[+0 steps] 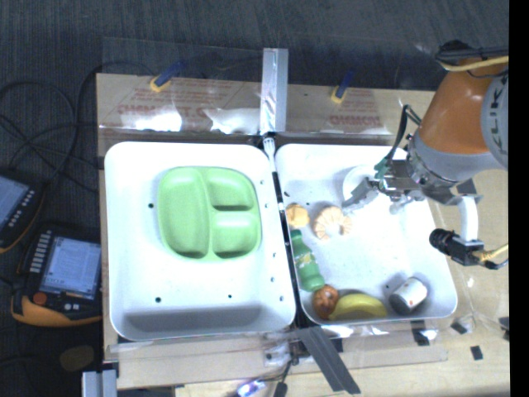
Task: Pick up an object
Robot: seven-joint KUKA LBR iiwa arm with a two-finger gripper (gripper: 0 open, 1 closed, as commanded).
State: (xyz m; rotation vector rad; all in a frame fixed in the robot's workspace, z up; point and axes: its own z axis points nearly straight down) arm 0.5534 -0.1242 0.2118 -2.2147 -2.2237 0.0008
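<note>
Croissant [331,221] just beside hand [362,192], fingers blurred, banana [360,306] rim-clipped

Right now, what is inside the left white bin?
The left white bin holds one thing: a green divided plate lying flat, with nothing in its compartments. The bin floor under the plate is covered, so whatever lies beneath cannot be seen.

We note a dark grey carpeted floor [248,11] around a pale wooden desk [364,106], with black cables [41,131] trailing over the carpet on the left. Beside them lie a handheld pendant with a lit screen [62,271] and part of a second screen [15,209]. Two blue-and-yellow clamps [165,76] [339,91] sit at the desk's far edge, lighting even.
</note>
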